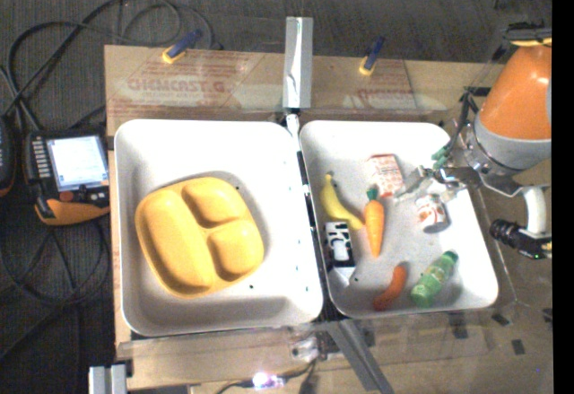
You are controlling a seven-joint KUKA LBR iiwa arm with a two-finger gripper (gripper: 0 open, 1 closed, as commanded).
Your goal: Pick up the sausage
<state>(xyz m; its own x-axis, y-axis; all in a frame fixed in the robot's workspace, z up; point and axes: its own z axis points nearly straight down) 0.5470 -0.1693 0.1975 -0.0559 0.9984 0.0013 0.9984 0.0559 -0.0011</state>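
The sausage [390, 286] is a short reddish-orange curved piece lying near the front edge of the right bin [466, 293], just left of a green bottle [434, 278]. My gripper [434, 180] hangs over the bin's upper right part, well behind the sausage and apart from it. It sits just above a small white and red packet [432, 212]. The grey arm with its orange band [523, 98] comes in from the right edge.
The right bin also holds a banana [337, 203], a carrot [374, 222], a pink-and-white carton [385, 173] and a black box [338, 241]. In the left bin [134, 293] lies a yellow divided plate [200, 233]. A metal post [297, 65] stands behind the bins.
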